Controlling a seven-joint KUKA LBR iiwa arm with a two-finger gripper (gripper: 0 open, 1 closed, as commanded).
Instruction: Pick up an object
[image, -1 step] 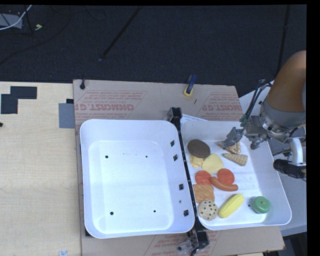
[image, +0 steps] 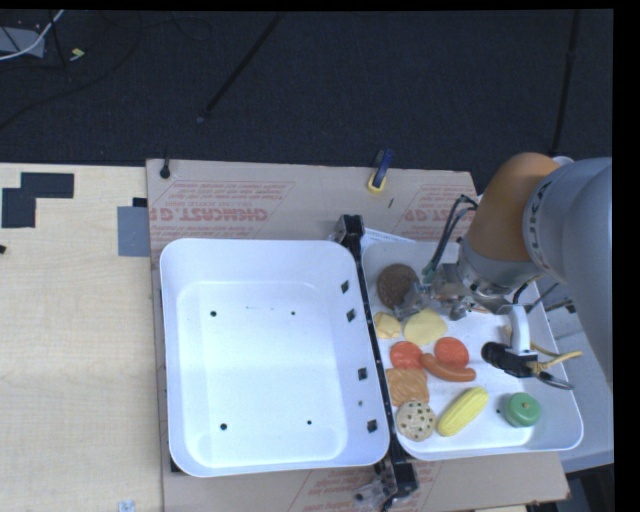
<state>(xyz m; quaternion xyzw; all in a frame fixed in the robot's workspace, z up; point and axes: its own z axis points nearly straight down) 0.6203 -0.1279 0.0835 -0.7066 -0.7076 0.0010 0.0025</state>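
The claw (image: 437, 297) hangs low over the far end of the right bin (image: 492, 446), on the grey arm (image: 560, 240) reaching in from the right; whether it is clenched or released cannot be told, and nothing shows in its grip. Just left of it lies a brown lump (image: 398, 285), roundish, with no clear long axis. Just below the claw sits a pale yellow piece (image: 426, 326), with a smaller yellow piece (image: 387, 325) by the bin's left wall.

Nearer the camera, two red tomatoes (image: 405, 354) (image: 452, 350) flank a sausage (image: 450, 371), which runs from upper left to lower right. Beyond them are an orange slab (image: 407, 386), a speckled cookie (image: 415, 420), a corn cob (image: 462, 411) pointing from lower left to upper right, and a green round piece (image: 521, 409) near the right rim.

The toys crowd the right bin's left half. The left bin (image: 260, 360) offers open floor, and both bins rest on cardboard (image: 250, 205) on the wooden surface (image: 70, 350).
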